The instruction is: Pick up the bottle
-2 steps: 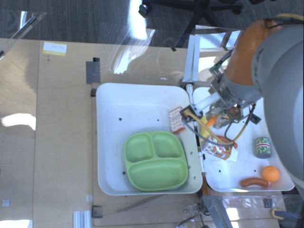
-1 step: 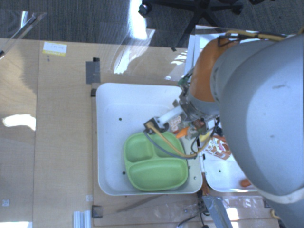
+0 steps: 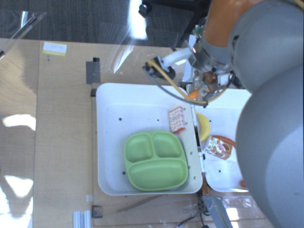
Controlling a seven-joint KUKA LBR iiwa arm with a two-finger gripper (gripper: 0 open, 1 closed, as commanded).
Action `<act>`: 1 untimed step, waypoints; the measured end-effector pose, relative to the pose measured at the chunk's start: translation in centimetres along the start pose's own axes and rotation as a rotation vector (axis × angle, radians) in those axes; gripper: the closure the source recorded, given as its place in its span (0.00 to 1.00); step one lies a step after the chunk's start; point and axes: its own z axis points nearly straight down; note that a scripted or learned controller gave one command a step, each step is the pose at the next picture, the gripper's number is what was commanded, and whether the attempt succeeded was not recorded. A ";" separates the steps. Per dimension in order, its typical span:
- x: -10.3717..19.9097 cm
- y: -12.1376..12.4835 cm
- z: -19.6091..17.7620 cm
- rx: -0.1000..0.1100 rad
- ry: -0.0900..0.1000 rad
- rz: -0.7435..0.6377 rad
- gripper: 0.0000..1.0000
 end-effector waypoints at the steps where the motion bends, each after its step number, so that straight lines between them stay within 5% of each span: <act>1: 3.0 -8.5 8.5 0.007 -0.012 -0.410 1.00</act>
